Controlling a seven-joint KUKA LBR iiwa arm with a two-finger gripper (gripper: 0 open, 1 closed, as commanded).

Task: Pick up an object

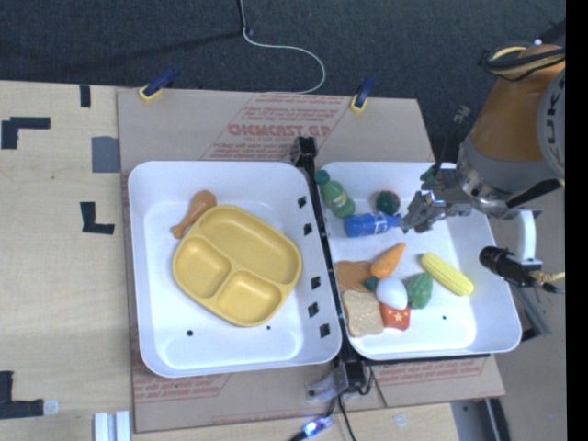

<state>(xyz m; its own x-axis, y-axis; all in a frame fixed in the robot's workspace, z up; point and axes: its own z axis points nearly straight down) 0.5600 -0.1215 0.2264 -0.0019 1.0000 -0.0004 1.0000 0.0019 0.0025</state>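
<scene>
Over in the left bin [147, 274] sits a yellow tray [237, 265] with 3 sections, tilted a little, and a tan drumstick [193, 212] lies touching its upper left edge. Across the divider, the right bin [491, 324] is crowded: a green bottle [334, 197] near the top left, a blue bottle [371, 224] lying on its side just below it, and a dark green ball [387, 200] close above the blue one. Lower down, a brown piece [352, 273] and a slice of toast [364, 312] sit by the divider, with a carrot [389, 259], a white egg [391, 293], a red piece [396, 317] and a green vegetable [420, 288] bunched together. Then a corn cob [446, 275] lies alone toward the right. The gripper [415, 219] hangs right at the blue bottle's cap end, and whether its jaws are wide or closed, I can't tell from here.
</scene>
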